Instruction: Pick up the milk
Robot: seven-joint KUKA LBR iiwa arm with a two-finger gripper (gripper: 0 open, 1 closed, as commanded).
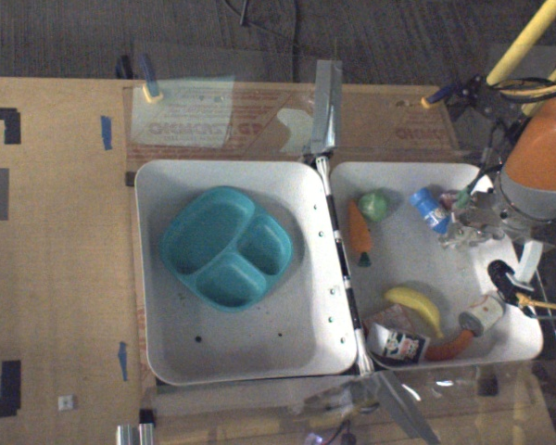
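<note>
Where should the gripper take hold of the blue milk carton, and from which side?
Grip the milk carton across its narrow width, coming from above. It appears to lie tilted on the right bin floor, with free space around it. The gripper is just beside it.

Dim, soft overall; glare on clear panel; faint shadows; slight blur.

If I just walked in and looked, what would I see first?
Probably the big teal divided plate, alone in the middle of the left bin. Next the arm's orange band at the right, with the gripper beside a small blue-and-white carton in the right bin, where a banana and carrot also lie.
</note>
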